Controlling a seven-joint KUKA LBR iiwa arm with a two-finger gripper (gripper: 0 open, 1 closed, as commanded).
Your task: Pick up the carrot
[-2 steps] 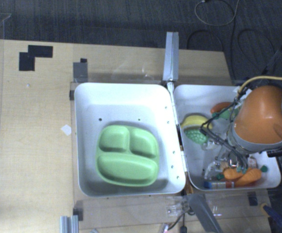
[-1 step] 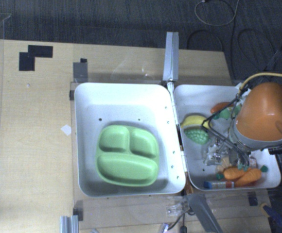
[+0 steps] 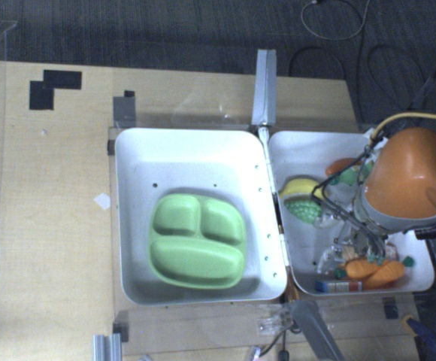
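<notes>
The carrot (image 3: 377,271) is orange with a small green tip and lies along the front wall of the right bin (image 3: 297,156), near its front right corner. My gripper (image 3: 351,251) hangs below the arm's orange band (image 3: 407,175) and sits low over the carrot's left end. It is very close to the carrot or touching it; I cannot tell which. The wrist and cables hide the carrot's upper left part.
The right bin also holds a yellow fruit (image 3: 299,186), a knobbly green item (image 3: 304,210), a red-orange piece (image 3: 341,165) at the back, and a thin pen-like item (image 3: 338,285) against the front wall. A green divided plate (image 3: 198,239) lies in the left bin (image 3: 135,201).
</notes>
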